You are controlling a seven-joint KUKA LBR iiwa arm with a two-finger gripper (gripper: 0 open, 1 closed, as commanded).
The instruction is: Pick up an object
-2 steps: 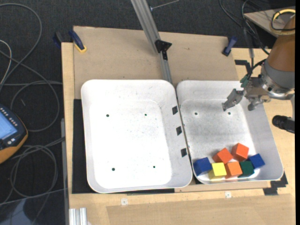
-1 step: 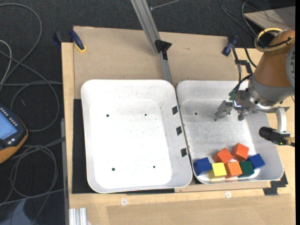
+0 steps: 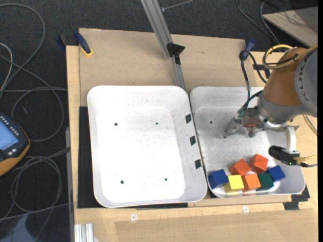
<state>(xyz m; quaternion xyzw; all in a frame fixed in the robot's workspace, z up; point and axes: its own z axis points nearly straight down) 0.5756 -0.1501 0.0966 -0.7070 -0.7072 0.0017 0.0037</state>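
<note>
Nothing is picked yet: hand (image 3: 233, 129) hovers with fingers spread, holding nothing, blocks (image 3: 246, 175) clustered just below it.

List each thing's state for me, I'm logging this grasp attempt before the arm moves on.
gripper: above the right bin's bare floor, holding nothing visible
right bin: holds all the blocks
blocks: loose, clustered in the near corner
left bin: holds no blocks

Grey arm (image 3: 309, 84) with orange wrist band, cables, small metallic hand (image 3: 237, 127).
</note>
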